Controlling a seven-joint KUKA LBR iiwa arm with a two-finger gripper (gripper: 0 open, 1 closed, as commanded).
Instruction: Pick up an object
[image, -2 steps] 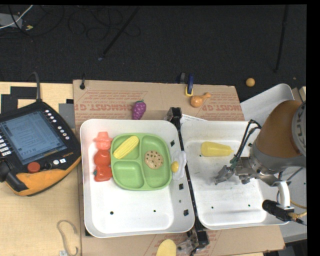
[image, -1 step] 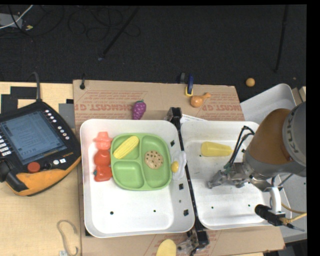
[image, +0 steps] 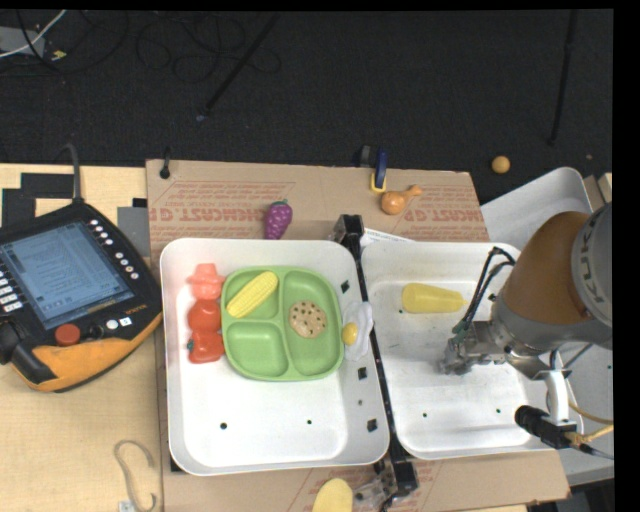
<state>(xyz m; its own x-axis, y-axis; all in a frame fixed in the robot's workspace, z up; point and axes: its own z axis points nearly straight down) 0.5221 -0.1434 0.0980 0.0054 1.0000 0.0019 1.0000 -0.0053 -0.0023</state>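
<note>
- Over the right bin (image: 440, 440), near its middle and toward the right wall, the gripper (image: 462, 357) hangs low above the white floor, the grey arm (image: 545, 290) with its orange band coming in from the right edge.
- Whether its fingers are apart or together I cannot tell; nothing visible sits between them.
- Near the far edge of that same bin lies a yellow object (image: 432, 298), oblong, apart from the gripper.
- Inside the left bin (image: 260, 430), a green divided plate (image: 282, 324) sits toward the far edge; a yellow corn cob (image: 250, 293) lies in its far-left compartment and a round cookie (image: 308, 319) in the right one.
- Just beside the plate's left rim, a red and pink toy (image: 204, 315) lies along the bin's left wall.
- A small yellow piece (image: 350, 334) rests at the plate's right rim, by the wall between the bins.
- On the cardboard (image: 220, 200) beyond the bins are a purple grape bunch (image: 278, 217) and an orange pear-shaped toy (image: 396, 199).
- At the bench's left edge lies a control pendant (image: 65, 290).
</note>
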